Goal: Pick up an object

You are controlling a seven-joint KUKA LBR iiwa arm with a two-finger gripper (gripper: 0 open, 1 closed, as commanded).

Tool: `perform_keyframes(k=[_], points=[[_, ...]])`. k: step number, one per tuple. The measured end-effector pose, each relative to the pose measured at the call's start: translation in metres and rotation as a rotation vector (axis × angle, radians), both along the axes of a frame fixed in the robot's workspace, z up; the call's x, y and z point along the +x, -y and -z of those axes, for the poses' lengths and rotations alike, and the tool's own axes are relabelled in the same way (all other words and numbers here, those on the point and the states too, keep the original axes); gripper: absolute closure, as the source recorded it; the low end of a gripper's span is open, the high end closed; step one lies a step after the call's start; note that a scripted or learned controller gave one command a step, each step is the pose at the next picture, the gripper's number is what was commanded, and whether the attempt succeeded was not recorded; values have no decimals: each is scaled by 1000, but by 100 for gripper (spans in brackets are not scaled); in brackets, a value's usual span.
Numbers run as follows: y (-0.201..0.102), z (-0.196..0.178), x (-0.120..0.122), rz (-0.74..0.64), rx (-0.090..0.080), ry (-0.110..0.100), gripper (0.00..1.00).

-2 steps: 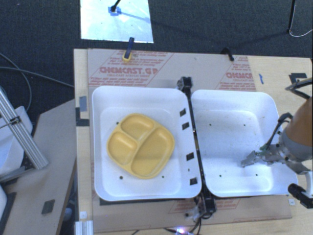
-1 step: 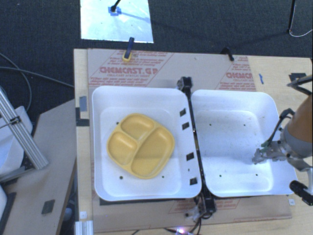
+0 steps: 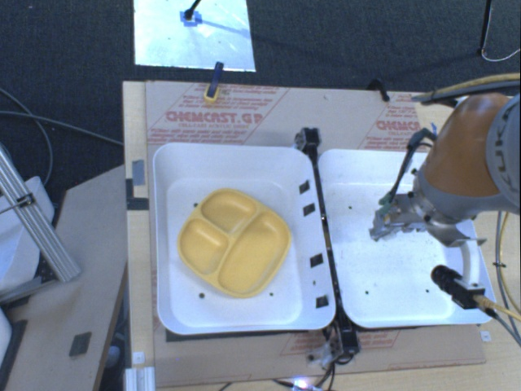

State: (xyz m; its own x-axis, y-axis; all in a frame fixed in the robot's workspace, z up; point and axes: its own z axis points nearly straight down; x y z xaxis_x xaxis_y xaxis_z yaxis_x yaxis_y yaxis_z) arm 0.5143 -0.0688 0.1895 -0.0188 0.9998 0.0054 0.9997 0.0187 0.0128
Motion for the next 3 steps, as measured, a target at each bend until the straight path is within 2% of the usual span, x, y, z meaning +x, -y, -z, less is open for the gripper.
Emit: perform_keyframes(k=[1,3], points=[[-31,5,-28,11,-3,-13,100],[-29,-16,-25,9,-5,-7,100]])
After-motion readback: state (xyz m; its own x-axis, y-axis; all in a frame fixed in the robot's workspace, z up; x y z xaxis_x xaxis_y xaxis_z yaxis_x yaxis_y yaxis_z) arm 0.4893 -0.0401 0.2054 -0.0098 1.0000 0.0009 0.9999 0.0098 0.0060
